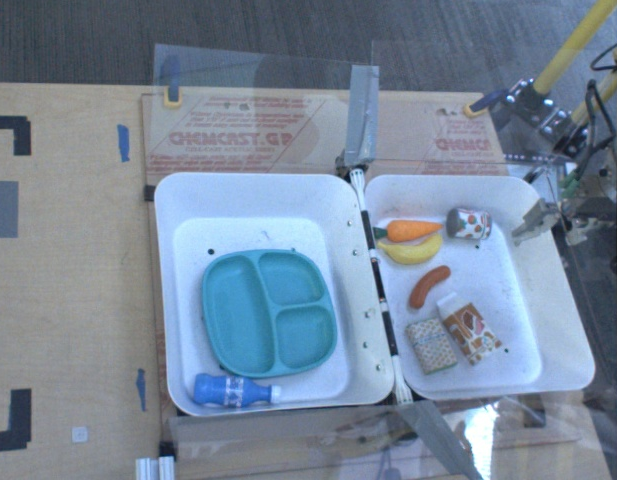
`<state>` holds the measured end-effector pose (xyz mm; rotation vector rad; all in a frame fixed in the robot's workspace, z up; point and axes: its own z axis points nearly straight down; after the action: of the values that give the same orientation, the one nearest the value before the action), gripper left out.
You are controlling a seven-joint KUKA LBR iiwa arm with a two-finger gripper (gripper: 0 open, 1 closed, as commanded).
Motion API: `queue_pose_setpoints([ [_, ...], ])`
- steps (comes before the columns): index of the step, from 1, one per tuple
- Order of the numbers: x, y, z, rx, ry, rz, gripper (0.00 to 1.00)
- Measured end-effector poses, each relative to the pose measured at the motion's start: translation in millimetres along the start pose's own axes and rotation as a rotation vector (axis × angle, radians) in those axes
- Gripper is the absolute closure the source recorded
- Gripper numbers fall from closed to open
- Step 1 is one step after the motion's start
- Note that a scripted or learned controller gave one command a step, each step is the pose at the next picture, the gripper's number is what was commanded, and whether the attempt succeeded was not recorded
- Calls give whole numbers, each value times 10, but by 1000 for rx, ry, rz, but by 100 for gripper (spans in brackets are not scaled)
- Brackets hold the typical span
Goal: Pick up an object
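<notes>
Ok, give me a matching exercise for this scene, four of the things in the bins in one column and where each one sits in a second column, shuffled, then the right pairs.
Things:
1. teal divided plate
2. blue bottle
3. carrot
4. sausage

Places:
A. right bin, lying just above the banana
B. left bin, filling its middle
C. right bin, near its middle, below the banana
D. left bin, on its side along the near edge, below the plate

Pairs: 1-B, 2-D, 3-A, 4-C
</notes>
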<state>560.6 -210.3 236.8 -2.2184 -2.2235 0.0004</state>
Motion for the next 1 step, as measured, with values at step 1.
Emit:
queue_pose_setpoints([
  [1,316,-68,1370,1,0,208,0],
])
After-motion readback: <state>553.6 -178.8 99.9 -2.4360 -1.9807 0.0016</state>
